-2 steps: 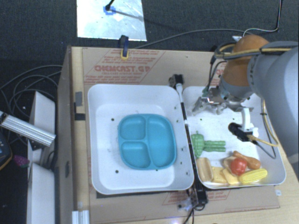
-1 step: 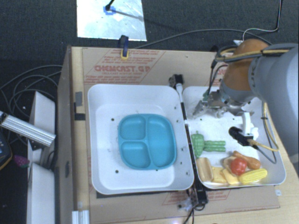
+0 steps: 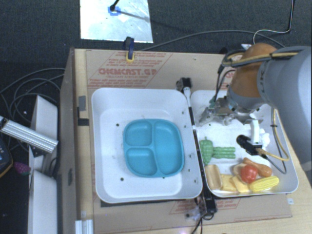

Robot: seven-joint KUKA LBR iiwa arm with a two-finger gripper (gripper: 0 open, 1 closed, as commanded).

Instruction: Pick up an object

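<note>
My hand [image 3: 210, 115] sits low over the far left part of the right bin [image 3: 291, 182]; I cannot tell whether it is spread or pressed together. Nearer the camera lies a green toy [image 3: 217, 151], apart from the hand. Beyond that, toy bread [image 3: 213, 174], a tomato [image 3: 248, 173] and corn [image 3: 263, 183] crowd the near end. A blue divided plate [image 3: 153, 147] rests in the left bin [image 3: 105, 130].

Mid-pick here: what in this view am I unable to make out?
1. Camera view: the far right corner of the right bin is hidden under the arm.
2. Camera view: the gripper is small and cluttered, so whether it holds anything is unreadable.
3. Camera view: the toy food overlaps around the tomato, so its pieces cannot be counted.
</note>
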